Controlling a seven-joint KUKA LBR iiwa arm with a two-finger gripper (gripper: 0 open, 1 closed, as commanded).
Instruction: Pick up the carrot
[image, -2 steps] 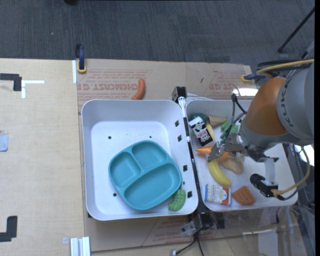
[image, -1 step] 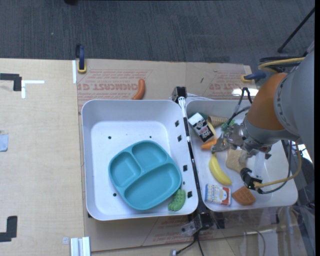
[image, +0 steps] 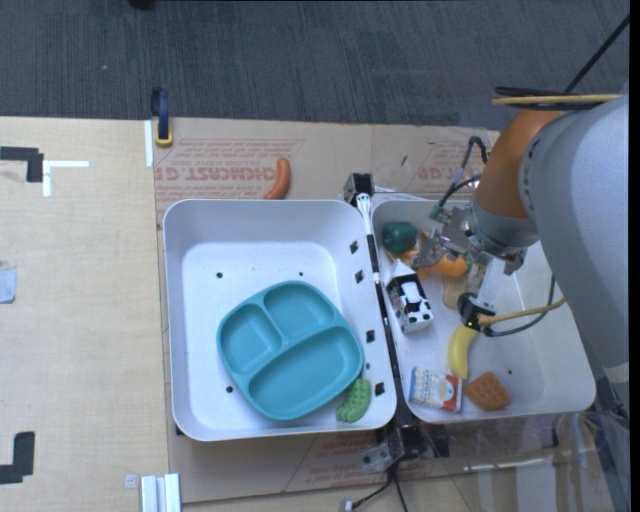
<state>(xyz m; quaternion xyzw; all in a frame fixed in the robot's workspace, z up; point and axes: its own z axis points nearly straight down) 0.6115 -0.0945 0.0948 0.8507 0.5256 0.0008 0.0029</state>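
The gripper (image: 447, 250) is hanging low over the far end of the right bin (image: 560, 385), so the reach for the carrot (image: 447, 266) is looking like the step in hand. The carrot is lying under the wrist near the bin's far-left corner, beside a dark green vegetable (image: 400, 237): a small orange piece, mostly hidden. Whether the pincer is released or clenched I cannot tell. Next, it is needing to settle astride the carrot and close.

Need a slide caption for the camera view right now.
Arm's pincer low over the orange carrot in the right bin; teal plate in the left bin.
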